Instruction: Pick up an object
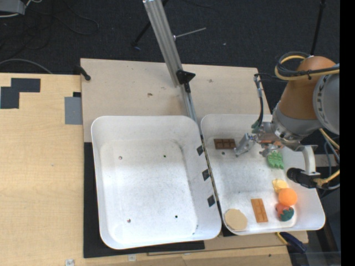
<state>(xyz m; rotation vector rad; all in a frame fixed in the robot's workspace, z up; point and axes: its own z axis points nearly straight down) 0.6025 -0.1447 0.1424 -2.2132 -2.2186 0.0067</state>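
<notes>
Brown chocolate-bar piece [224,143] lies flat in the far-left part of the right bin [244,173], long axis running left-right. Gripper [242,147] sits just to its right, low over the bin floor, reaching in from the right; nothing is visibly between its tips, and whether they are apart or together cannot be told at this resolution. Judgement: the bar is the nearest candidate, so the coming move turns on a short shift left. Other candidates: green item [274,159] just right of the wrist; orange ball [287,197], tan wafer [259,210] and round cookie [237,219] at the near side. Left bin [105,148] holds no objects. No legible labels or writing anywhere.
</notes>
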